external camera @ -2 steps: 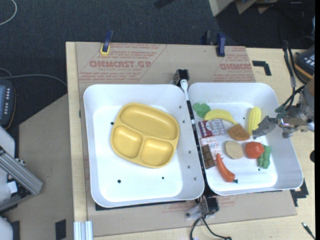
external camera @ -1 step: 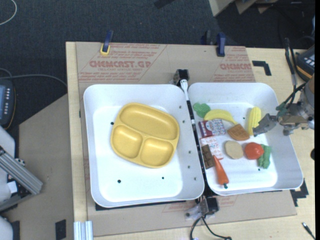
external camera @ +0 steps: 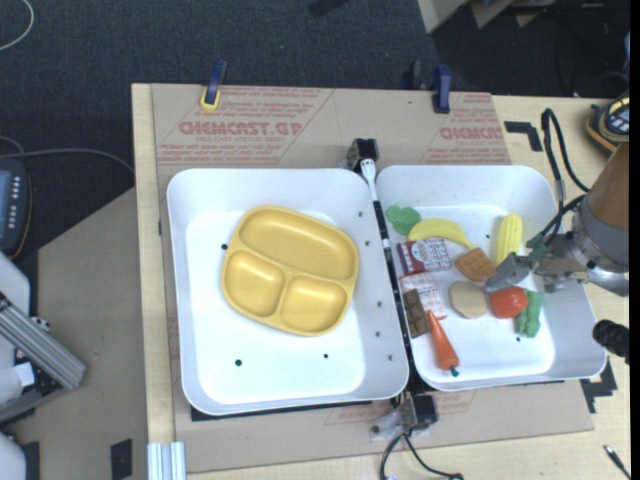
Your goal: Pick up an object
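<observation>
The right bin (external camera: 560, 348) holds several toy foods. A red tomato (external camera: 507, 302) lies beside a green pepper (external camera: 530, 313). A tan potato (external camera: 466, 300), a brown biscuit (external camera: 474, 264), a yellow corn cob (external camera: 508, 235), a banana (external camera: 442, 231), a green leaf piece (external camera: 403, 218), an orange carrot (external camera: 441, 340) and two snack packets (external camera: 424, 258) lie around them. My gripper (external camera: 510, 271) reaches in from the right and hangs just above the tomato, between the biscuit and the pepper. Nothing is visibly held in it.
The left bin (external camera: 200, 368) carries a yellow three-compartment plate (external camera: 289, 269). A black divider clamp (external camera: 364, 154) sits between the bins at the back. Blue and yellow clamps (external camera: 211, 90) pin the cardboard. Cables run along the right side (external camera: 556, 158).
</observation>
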